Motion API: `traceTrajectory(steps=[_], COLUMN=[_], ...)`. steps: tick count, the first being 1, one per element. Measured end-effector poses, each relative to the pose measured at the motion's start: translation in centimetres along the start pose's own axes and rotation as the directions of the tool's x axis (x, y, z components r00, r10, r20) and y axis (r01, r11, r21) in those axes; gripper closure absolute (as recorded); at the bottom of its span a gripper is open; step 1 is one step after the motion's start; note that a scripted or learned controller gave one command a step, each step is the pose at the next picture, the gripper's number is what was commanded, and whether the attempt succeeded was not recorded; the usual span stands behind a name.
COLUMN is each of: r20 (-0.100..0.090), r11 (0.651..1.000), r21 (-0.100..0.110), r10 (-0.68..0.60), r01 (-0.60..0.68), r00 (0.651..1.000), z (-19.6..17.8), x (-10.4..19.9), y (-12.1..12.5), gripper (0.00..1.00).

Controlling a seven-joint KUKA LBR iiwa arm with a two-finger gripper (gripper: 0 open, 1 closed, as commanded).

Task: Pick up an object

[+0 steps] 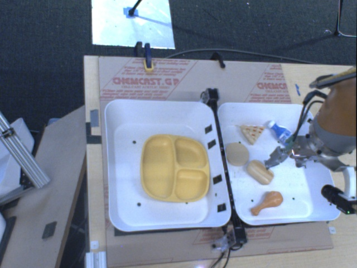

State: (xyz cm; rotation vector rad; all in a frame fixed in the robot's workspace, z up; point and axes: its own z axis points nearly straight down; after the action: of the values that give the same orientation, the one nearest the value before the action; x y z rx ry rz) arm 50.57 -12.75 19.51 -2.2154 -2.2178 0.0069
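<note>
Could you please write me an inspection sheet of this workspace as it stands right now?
Surface: bench with two shallow white bins side by side, the left bin and the right bin, on a printed board.
Job's things: in the right bin a waffle wedge, a blue bottle, a tan disc, a bread roll and a drumstick, all lying apart from the fingers.
Clutter: yellow divided plate in the left bin.
Grippers: gripper low over the right bin, just beside the bread roll, holding nothing.
Cables: black cable along the board's far edge.
Surroundings: dark carpet, a pale sheet on the floor.
</note>
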Motion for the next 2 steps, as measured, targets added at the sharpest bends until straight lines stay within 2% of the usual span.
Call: traceTrajectory(steps=[1,2], r20=[0.002,0.000], r11=[1.000,1.000], r21=[-0.009,-0.004], r10=[-0.002,-0.001], r01=[0.002,0.001], r00=[1.000,1.000], z=[-0.4,5.8], x=[0.0,0.3], y=[0.2,0.1], gripper=[0.00,0.00])
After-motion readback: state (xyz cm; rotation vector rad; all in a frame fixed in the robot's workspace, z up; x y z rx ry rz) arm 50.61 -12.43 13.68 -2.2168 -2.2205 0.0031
